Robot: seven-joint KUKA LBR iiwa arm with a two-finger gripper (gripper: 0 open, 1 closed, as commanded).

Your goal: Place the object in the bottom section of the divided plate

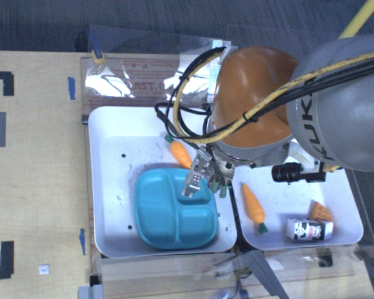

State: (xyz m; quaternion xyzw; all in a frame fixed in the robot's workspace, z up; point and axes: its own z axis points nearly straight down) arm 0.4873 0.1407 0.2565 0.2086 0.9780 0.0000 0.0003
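Camera view, arm: you see it reach in from the right over the left bin.
Gripper: it hangs over the upper right part of the blue divided plate; you cannot tell its grip state.
Carrot: lies in the left bin, just above the plate.
Right bin: a second carrot, a small can, an orange wedge.

Robotics lab: KUKA arm, bins
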